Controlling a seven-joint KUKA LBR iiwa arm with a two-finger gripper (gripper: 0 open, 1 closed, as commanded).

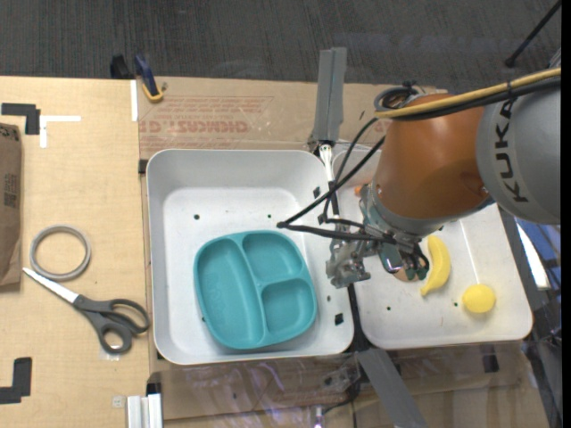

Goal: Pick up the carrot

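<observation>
Orange-banded grey arm (437,163) is crowding its gripper (375,261), grip unreadable, just left of the curved yellow banana (435,264). You are risking grabbing that instead, since the likely orange carrot (360,188) is peeking out up-left of it.

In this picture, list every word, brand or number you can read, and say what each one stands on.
"KUKA": on the grey arm, reading sideways along its casing.
Red print on the cardboard behind the bins: upside down, too faint to read.
Brown paper bag at the left edge: print too small to read.
</observation>
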